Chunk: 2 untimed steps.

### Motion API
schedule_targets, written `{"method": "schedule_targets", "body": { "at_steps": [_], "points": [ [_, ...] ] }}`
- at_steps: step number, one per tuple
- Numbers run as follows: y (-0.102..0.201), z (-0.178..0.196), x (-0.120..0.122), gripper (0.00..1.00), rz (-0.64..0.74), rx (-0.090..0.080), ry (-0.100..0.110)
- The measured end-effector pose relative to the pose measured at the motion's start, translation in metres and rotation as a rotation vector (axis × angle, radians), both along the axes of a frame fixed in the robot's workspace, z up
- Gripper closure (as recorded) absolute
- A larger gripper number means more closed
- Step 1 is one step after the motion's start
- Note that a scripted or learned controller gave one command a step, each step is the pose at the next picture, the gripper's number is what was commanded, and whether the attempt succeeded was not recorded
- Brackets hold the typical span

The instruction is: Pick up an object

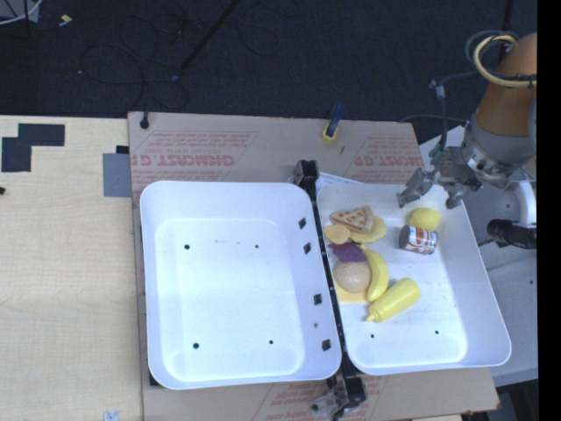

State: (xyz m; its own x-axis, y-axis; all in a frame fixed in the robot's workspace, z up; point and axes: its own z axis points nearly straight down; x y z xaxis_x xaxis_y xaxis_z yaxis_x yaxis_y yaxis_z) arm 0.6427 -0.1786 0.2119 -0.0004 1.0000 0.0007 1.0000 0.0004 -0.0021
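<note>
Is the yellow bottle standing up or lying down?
Lying down. The yellow bottle lies on its side on the floor of the right bin, cap end toward the banana.

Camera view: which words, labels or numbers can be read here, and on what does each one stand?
"CHEMCAST GP", my best reading, in red on the brown board behind the left bin; it repeats, upside down.
The red print on the board behind the right bin looks the same, but is partly cut off.
Label on the small can: too blurred to read.
</note>
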Motion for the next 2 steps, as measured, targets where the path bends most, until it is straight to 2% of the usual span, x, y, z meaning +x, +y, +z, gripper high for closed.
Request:
{"method": "schedule_targets", "body": {
  "at_steps": [1,2],
  "points": [
    [-0.035,-0.130,-0.005,0.00,-0.001,-0.002,0.003],
    [-0.035,-0.114,0.001,0.00,0.001,-0.001,-0.002]
  ]
}}
